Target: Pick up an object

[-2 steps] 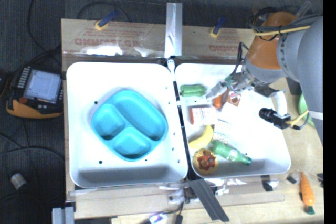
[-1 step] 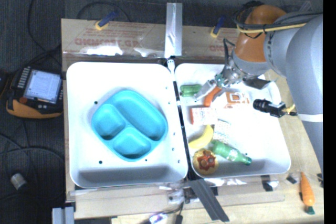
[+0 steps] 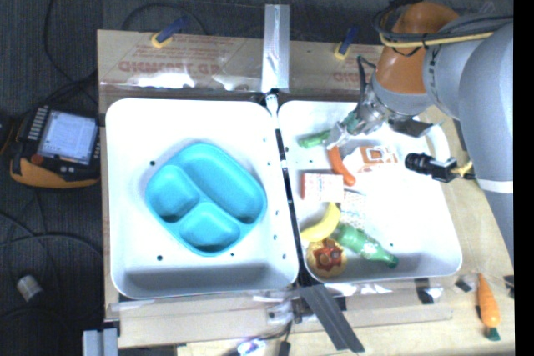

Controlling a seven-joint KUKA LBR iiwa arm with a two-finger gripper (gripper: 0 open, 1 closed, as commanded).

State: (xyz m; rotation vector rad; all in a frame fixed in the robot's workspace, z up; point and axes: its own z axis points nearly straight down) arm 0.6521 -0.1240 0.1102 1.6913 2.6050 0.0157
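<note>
The gripper [image 3: 355, 127] hangs over the upper part of the right bin [image 3: 434, 213], reaching in from the arm [image 3: 467, 87] at its two o'clock; its tip is small and blurred, so whether it is apart or together cannot be told, and nothing can be seen clamped in it.

Just at its eight o'clock lies an orange carrot-like piece [image 3: 340, 165], close beneath the tip, though contact cannot be judged. Its long axis runs from eleven o'clock to five o'clock. At the gripper's nine o'clock sits a small green item [image 3: 314, 139], its shape hard to make out. At five o'clock lies a white card with orange print [image 3: 377, 155].

Farther off toward six o'clock are a red-and-white packet [image 3: 320, 186], then a banana [image 3: 324, 223] curving from one o'clock to seven o'clock, a green bottle [image 3: 367, 246] lying from ten o'clock to four o'clock, and a dark reddish round item [image 3: 327, 258] at the bin's near wall, its detail unclear.

The left bin [image 3: 125, 263] holds a blue divided tray [image 3: 205, 196].
</note>
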